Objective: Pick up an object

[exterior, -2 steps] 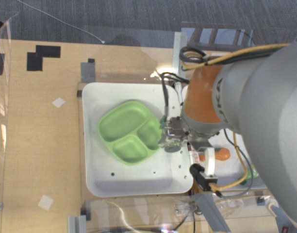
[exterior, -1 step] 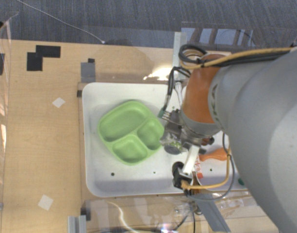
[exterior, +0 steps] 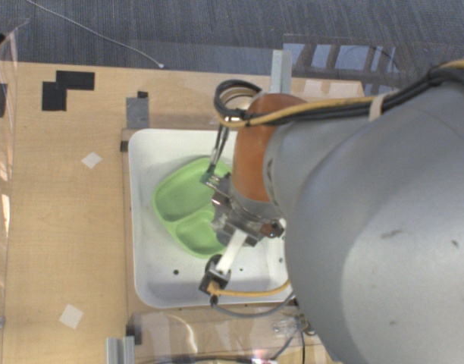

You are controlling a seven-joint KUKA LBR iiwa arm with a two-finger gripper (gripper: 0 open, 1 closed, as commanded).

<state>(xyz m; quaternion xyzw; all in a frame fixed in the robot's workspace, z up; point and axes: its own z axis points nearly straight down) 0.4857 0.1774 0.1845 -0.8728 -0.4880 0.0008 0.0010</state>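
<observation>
A smooth, light-green plastic dish (exterior: 183, 199) with rounded lobes and a raised dividing ridge is seen lying flat in the shallow white bin (exterior: 150, 273), left of frame centre. Its right side is covered by the arm, so its long axis cannot be judged. The gripper (exterior: 233, 222) is held low over the dish's right edge; whether it is spread or closed cannot be told. The bin is set on a pale wooden bench (exterior: 58, 226).
</observation>
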